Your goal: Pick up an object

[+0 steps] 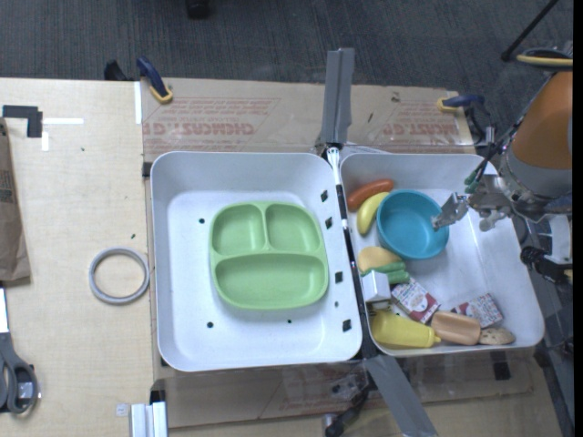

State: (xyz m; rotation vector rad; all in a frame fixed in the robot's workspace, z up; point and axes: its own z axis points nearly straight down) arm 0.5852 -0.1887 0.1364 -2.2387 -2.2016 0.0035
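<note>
Gripper: the gripper [453,211] hung over the right bin, its tip at the right rim of the blue bowl; whether it was released or clenched could not be told, and no object was seen in its grasp
Arm: the grey arm [544,144] with its orange band came in from the right edge, above the right bin's far corner
Blue bowl: the blue bowl [412,223] sat upright in the upper half of the right bin [524,285], just beside the gripper
Near the bowl: a red sausage [369,192] and a yellow banana [368,213] lay just left of it, by the divider
Lower right bin: a yellow-green fruit piece [381,259], a small white box [374,285], a red-and-white packet [414,300], a second packet [480,309], a yellow squash-like toy [403,331] and a tan bread-like roll [456,328] lay clustered toward the front wall
Left bin: the left bin [173,244] held a green divided plate [269,255], lying flat near its middle
Bench: a grey tape ring [119,274] lay on the bench [73,198] well left of the bins
</note>
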